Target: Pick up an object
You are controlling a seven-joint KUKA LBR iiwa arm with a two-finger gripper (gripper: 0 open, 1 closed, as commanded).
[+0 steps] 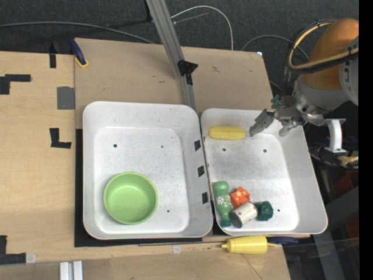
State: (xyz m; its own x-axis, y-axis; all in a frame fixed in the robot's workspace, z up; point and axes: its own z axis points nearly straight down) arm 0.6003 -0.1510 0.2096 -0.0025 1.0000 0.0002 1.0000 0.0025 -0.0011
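My gripper [274,127] hangs over the back edge of the right bin [291,162], its two fingers spread open with nothing between them. A yellow oblong object [227,133] lies in that bin's back left corner, just left of the fingers. At the bin's front sits a cluster: a green bottle [221,200], an orange-red block [239,196], a white and grey cylinder [243,214] and a dark teal object [265,210].
The left bin [140,127] holds a green bowl [130,198] at its front left. A yellow bottle-shaped object [247,245] lies on the bench in front of the right bin. A grey pole [169,31] slants over the back of the bench.
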